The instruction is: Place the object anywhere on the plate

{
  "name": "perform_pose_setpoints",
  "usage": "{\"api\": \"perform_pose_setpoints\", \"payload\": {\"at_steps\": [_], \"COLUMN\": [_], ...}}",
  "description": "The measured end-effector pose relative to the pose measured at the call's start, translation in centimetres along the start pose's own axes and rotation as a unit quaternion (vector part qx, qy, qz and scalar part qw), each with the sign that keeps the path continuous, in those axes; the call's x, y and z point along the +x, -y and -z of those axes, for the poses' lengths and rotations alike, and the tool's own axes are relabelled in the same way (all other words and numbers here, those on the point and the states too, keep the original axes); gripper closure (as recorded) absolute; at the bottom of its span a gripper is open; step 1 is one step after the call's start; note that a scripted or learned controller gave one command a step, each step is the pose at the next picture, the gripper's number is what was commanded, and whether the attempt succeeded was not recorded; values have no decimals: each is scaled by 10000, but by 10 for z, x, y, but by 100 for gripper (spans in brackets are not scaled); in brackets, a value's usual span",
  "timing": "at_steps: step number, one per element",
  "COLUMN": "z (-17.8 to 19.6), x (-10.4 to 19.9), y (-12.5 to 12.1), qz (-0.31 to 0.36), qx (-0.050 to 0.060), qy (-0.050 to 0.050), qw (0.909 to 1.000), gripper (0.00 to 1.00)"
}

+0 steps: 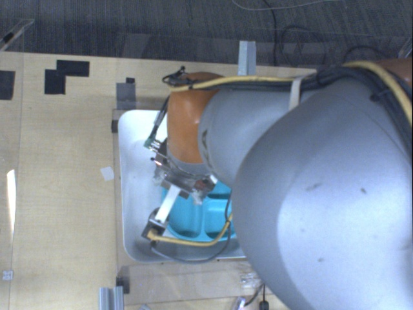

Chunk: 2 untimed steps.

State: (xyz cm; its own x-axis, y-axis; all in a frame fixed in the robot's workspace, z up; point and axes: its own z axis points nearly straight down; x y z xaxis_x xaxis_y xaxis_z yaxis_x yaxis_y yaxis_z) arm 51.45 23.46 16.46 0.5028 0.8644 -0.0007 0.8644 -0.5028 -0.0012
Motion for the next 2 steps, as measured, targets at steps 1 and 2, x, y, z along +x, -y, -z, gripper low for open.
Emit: {"api": "perform_pose_setpoints", "payload": {"at_steps": [1, 2], "z": [0, 0], "x": [0, 0], "y": [0, 0], "qz": [0, 0], "qx": [0, 0], "qy": [0, 0], "qw": [10000, 10000], "gripper": [0, 0]}}
